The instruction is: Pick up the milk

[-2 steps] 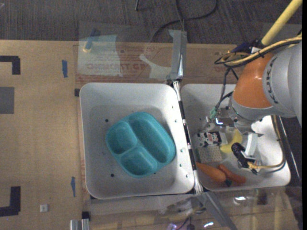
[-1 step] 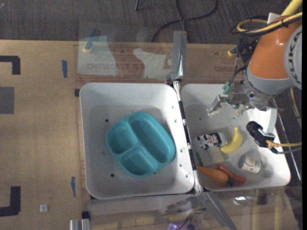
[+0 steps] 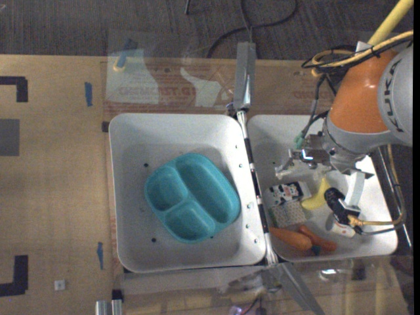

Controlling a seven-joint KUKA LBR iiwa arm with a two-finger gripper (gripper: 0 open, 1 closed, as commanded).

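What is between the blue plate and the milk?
In the camera view, the raised white walls where the two bins meet run between the blue plate and the milk, with bare bin floor on either side.

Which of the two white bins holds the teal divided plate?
The left bin holds the teal plate. The right bin, under the arm, holds the milk carton and the carrot.
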